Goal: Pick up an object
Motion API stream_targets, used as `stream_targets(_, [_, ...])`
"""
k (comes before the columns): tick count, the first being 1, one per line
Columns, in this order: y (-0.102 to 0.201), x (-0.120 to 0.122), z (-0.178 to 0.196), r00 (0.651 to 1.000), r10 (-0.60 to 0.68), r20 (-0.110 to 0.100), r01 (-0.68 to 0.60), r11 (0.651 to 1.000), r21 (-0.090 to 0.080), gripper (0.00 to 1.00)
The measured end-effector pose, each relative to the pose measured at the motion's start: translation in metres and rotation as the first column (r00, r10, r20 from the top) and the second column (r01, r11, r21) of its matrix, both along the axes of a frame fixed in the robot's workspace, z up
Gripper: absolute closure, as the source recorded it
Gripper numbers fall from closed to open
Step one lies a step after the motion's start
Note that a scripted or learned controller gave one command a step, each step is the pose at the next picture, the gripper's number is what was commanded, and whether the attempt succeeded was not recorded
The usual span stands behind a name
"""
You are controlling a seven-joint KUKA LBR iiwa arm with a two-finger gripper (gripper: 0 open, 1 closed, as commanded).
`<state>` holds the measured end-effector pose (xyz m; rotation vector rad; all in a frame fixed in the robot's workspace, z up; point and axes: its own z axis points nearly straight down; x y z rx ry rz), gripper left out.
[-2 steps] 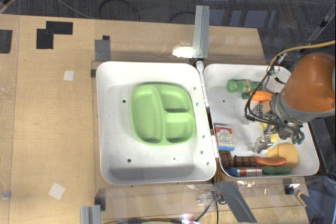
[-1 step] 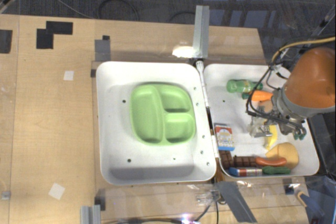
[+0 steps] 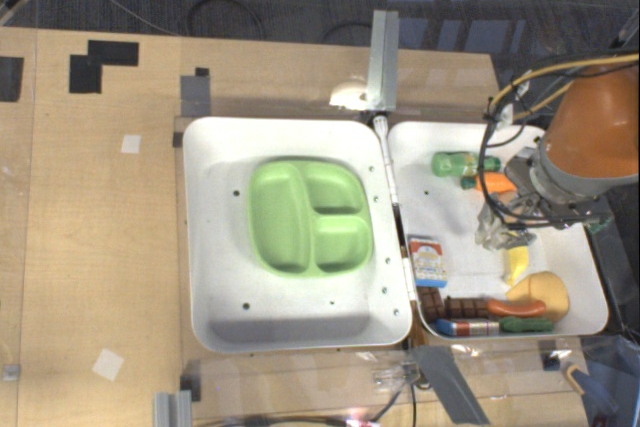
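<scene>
Hovering: pincer point(image 3: 497, 233) hung mid right bin point(image 3: 440, 315), above bare floor.
Fingers: state impossible to tell.
Targets: yellow piece point(image 3: 516, 263) just beside; green bottle point(image 3: 462, 163) near far edge.
Risk: closing on nothing.

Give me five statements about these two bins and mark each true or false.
1. A green divided tray lies in the left bin. True.
2. The arm hangs over the left bin. False: it is over the right bin.
3. A green bottle lies near the right bin's far edge. True.
4. The small red and blue box sits on the green tray. False: it is in the right bin, by the divider.
5. The gripper is above the right bin. True.
</scene>
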<state>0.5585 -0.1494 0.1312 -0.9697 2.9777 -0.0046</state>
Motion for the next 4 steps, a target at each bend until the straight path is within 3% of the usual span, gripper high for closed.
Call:
stream_targets(1, [0.0, 0.0, 0.0, 1.0, -0.001, -0.001, 0.001, 1.0, 0.0, 0.0])
stream_targets(2, [-0.021, 0.038, -0.042, 0.996, -0.094, 0.004, 0.094, 0.996, 0.0, 0.0])
stream_targets(3, [-0.016, -0.055, -0.04, 0.976, -0.217, 0.005, 0.217, 0.976, 0.001, 0.0])
stream_targets(4, [0.034, -0.035, -0.039, 0.995, -0.099, 0.012, 0.099, 0.995, -0.01, 0.0])
